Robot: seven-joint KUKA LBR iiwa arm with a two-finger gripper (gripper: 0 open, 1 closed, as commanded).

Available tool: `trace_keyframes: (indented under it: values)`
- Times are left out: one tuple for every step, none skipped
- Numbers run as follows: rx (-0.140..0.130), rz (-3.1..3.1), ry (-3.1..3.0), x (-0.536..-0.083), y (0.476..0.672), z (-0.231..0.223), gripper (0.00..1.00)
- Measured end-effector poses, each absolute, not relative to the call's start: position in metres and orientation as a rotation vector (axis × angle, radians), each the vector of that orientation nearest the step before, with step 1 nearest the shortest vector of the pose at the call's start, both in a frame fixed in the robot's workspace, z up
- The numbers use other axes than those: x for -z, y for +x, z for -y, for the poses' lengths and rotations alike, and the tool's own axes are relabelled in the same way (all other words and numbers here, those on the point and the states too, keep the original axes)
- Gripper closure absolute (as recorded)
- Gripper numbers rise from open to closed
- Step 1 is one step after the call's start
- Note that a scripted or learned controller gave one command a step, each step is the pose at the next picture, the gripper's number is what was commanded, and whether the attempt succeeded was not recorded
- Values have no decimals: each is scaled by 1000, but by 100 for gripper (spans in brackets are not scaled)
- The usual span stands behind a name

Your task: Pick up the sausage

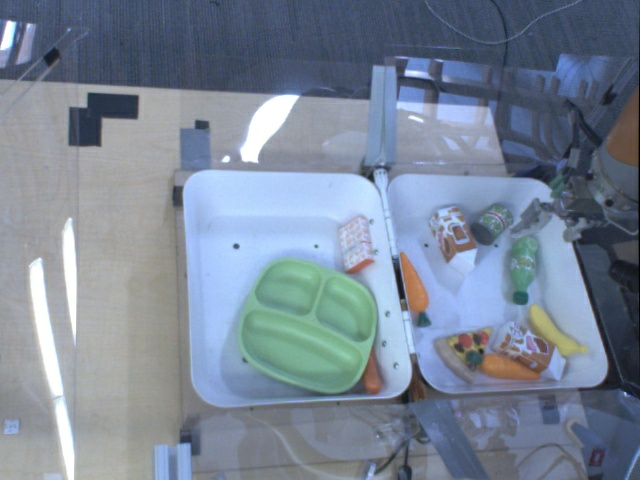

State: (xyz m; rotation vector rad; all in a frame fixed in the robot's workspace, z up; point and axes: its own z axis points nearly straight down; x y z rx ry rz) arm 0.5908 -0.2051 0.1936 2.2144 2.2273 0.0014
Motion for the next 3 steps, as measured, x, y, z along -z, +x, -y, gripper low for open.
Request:
trace_keyframes:
  values:
    - [-2, -2196, 2249, -95, 510, 205, 0]
    - [-14, -2329, 2087, -89, 496, 123, 0]
    - [-20, -2328, 2084, -98, 499, 123, 100]
